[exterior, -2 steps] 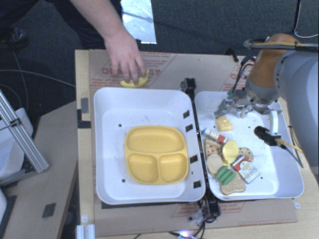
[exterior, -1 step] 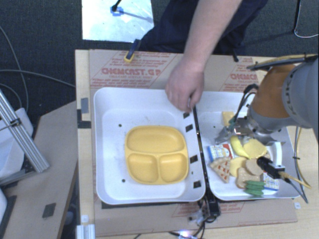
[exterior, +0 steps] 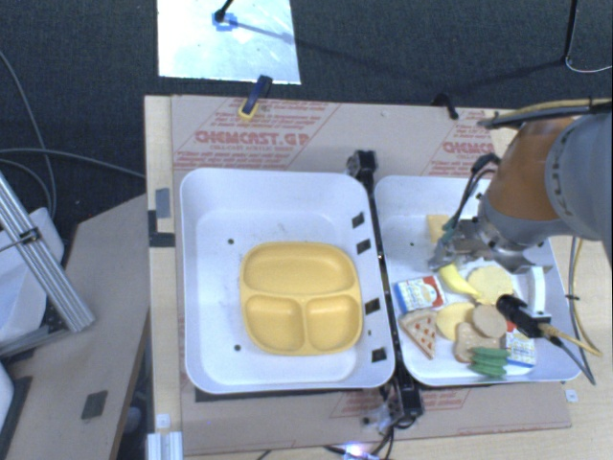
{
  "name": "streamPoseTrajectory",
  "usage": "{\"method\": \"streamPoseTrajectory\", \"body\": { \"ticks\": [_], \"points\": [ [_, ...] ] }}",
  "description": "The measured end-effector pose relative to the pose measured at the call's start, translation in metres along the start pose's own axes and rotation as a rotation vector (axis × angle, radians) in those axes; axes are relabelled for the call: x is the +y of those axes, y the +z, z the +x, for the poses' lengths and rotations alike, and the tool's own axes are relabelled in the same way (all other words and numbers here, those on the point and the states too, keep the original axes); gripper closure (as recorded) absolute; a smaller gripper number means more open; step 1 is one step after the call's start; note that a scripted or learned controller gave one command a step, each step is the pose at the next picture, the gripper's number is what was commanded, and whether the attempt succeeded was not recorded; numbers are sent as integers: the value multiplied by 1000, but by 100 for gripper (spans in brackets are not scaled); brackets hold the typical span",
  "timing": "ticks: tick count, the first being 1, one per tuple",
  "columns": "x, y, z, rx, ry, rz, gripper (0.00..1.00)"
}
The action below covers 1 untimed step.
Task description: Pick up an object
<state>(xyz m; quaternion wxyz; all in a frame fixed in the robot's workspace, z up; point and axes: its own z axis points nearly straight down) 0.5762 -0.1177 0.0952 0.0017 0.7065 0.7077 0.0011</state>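
On the desk [exterior: 163, 257], the left bin [exterior: 206, 257] carries a yellow divided plate [exterior: 301, 295] with three compartments, lying flat near its middle. The right bin [exterior: 407, 218] holds a cluster of toy food toward its near side: a small blue-and-white carton [exterior: 419, 293], a pizza slice [exterior: 420, 332] just below it, a banana [exterior: 454, 281], a pale yellow round piece [exterior: 491, 283], brown cookie-like rounds [exterior: 479, 329] and green beans [exterior: 489, 360] at the near edge, with another yellow piece [exterior: 438, 226] set apart further back. The arm [exterior: 551, 180] reaches in from the right, and its pincer [exterior: 452, 250] hangs low over the bin, just above the banana's upper end; whether it is spread or closed I cannot tell from this angle. The banana seems the likeliest target. To grasp well, the tool should come straight down centred across the banana's narrow width, clear of the carton beside it, close firmly, then lift vertically so neighbours are not dragged.
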Motion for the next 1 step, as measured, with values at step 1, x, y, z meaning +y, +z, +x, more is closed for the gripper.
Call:
{"method": "streamPoseTrajectory", "body": {
  "ticks": [1],
  "points": [
    [-22,-94,94,4,-9,-2,100]
  ]
}}
